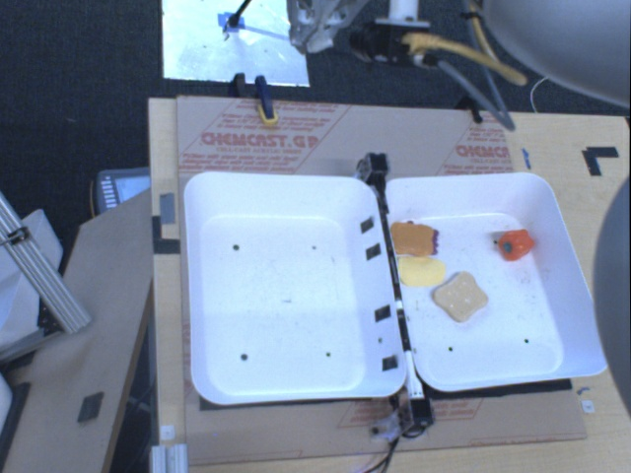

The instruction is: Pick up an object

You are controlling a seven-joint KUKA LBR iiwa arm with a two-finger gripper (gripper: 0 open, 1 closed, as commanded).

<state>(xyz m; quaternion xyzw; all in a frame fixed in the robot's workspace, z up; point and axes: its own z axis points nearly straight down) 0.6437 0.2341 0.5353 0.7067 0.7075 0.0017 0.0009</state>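
Note:
The right bin (552,343) holds several small items. An orange-brown piece with a purple edge (412,238) lies by the bin's left wall. Just below it, touching, is a flat yellow piece (422,271). A tan, toast-shaped piece (460,297) rests beside the yellow one. A small orange-red item (514,244) sits apart toward the right. My gripper (320,23) hangs high at the top of the view, beyond the far edge of the bench, well away from both bins, with nothing seen in it.
The left bin (281,284) sits beside the right one, joined by black clips along the shared wall (383,264). A yellow-and-black clamp (264,101) holds the board's far edge. Cables (463,52) trail from the arm at the top right.

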